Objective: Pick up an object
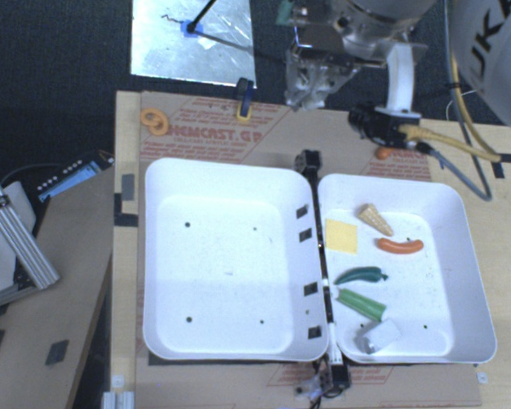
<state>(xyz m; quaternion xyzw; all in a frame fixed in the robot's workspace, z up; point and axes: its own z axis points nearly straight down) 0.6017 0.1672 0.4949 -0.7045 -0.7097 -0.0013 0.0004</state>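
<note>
Your tool (306,89) hangs above the bench's far edge; I cannot tell its state. You're at the approach: bring it down over the right bin (471,253), perhaps onto the sausage (399,244).

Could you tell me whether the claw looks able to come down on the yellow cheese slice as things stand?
Probably yes. The cheese slice lies flat in the right bin, apart from the cone and sausage, with nothing over it. The claw hangs beyond the bins.

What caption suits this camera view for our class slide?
Gripper above the bench's far edge; right bin holds cheese slice, sausage, cone, two green vegetables.
</note>
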